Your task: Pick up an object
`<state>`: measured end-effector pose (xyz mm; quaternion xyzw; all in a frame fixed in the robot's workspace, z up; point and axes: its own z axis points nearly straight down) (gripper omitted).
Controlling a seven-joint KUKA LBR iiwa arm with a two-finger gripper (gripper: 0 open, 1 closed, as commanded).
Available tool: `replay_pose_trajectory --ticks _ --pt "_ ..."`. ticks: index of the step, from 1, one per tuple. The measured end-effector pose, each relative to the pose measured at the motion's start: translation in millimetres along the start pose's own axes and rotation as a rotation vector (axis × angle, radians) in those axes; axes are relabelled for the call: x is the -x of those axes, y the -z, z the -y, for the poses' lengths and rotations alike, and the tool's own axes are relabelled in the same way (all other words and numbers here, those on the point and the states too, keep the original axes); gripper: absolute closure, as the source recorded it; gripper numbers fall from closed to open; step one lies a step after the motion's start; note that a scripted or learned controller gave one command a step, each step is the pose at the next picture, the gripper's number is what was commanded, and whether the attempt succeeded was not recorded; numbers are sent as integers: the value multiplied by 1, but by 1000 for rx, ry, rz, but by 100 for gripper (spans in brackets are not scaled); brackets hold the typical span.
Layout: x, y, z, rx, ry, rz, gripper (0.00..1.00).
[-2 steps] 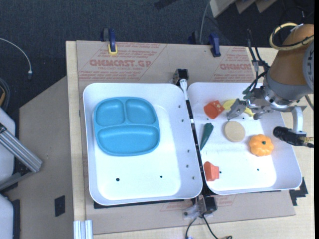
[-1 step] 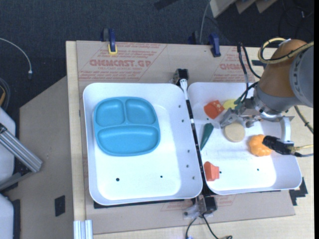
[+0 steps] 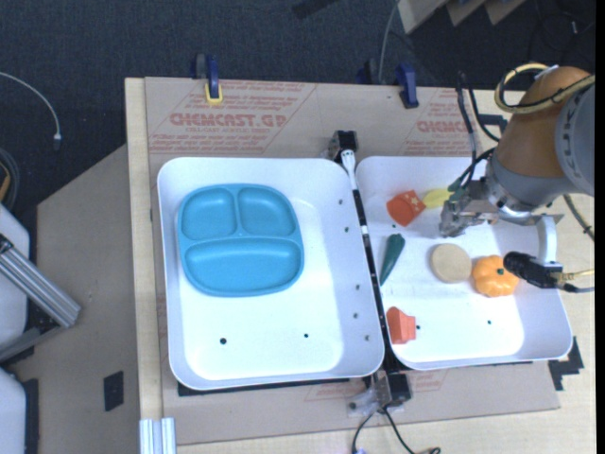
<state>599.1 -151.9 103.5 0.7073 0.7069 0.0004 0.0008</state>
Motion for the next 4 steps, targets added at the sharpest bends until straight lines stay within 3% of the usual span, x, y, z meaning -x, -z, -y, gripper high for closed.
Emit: replay_pose_trajectory --ticks 3,4 --pt "5 149 -4 5 2 2 100" --pt "-55 138 3 -4 6 -3 100"
